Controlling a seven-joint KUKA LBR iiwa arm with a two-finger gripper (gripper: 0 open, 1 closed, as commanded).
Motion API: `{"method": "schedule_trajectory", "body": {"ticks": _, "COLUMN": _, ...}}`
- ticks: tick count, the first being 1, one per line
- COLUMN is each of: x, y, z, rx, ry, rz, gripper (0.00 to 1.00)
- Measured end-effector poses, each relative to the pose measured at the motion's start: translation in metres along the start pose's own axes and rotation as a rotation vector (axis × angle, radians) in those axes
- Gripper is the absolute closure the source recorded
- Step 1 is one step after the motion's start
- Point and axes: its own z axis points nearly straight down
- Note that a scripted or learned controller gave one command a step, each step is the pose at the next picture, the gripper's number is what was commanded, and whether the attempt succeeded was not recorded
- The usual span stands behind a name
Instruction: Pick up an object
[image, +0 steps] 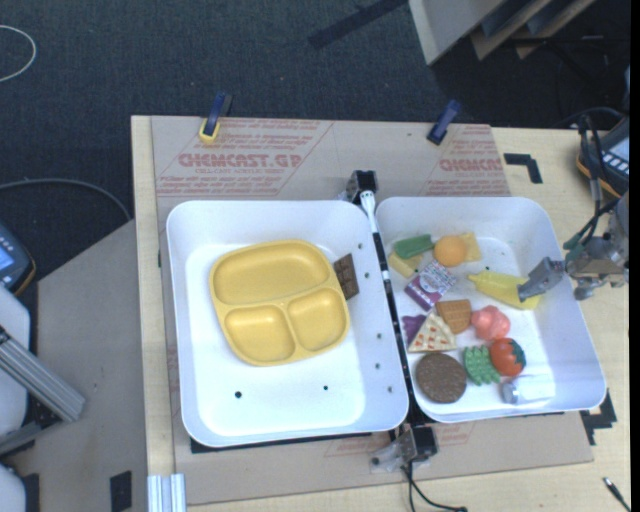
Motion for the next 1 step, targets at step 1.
{"method": "schedule_trajectory", "body": {"ticks": 1, "x": 0.0005, "y": 0.0033, "z": -0.0076, "rx": -0.014, "ry": -0.004, "rz": -0.004, "gripper": 0.0}}
